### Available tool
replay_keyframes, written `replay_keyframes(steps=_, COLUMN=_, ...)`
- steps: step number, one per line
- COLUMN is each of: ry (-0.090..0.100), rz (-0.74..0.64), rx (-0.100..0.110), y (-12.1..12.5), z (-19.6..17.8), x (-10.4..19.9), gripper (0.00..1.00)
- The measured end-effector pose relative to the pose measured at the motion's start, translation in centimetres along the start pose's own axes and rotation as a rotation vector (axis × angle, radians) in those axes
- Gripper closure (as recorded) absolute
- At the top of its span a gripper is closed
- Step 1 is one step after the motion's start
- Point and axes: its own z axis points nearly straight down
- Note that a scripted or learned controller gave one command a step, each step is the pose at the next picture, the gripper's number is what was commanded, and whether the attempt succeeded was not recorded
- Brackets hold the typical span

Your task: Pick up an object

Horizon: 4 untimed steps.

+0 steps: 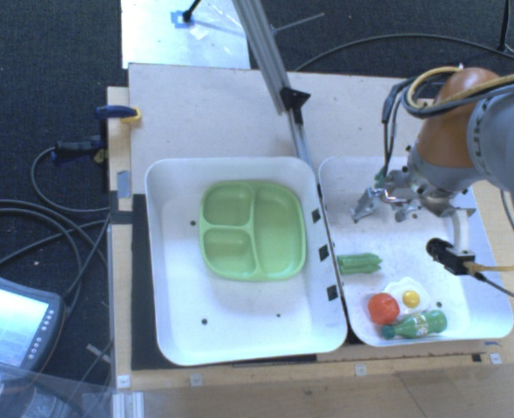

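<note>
A view from above a bench with two shallow white bins side by side. Nearest the camera, in the front corner of the right bin (492,316), a small green bottle (415,324) lies on its side, with a red tomato (382,308) just to its left and a fried egg toy (406,296) just behind it. A little farther back, a green pea-pod-like piece (360,263) lies beside the wall between the bins. Farther back, over the rear half of the right bin, hangs the gripper (362,209), with nothing between its fingers; they look slightly parted and point left. Behind it the grey arm (501,138) with its orange band reaches in from the right. The left bin (170,320) holds a light green divided plate (253,230) near its middle.
</note>
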Motion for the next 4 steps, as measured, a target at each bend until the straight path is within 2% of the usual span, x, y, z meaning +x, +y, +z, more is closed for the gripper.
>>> replay_keyframes(steps=1, ry=-0.001, rz=0.001, rx=-0.008, y=0.2, z=-1.4, x=0.0, gripper=1.00)
replay_keyframes(steps=2, ry=-0.001, rz=-0.007, rx=-0.012, y=0.7, z=-7.3, x=0.9, gripper=1.00)
replay_keyframes(steps=4, ry=-0.002, rz=-0.007, rx=-0.012, y=1.3, z=-17.3, x=0.5, gripper=1.00)
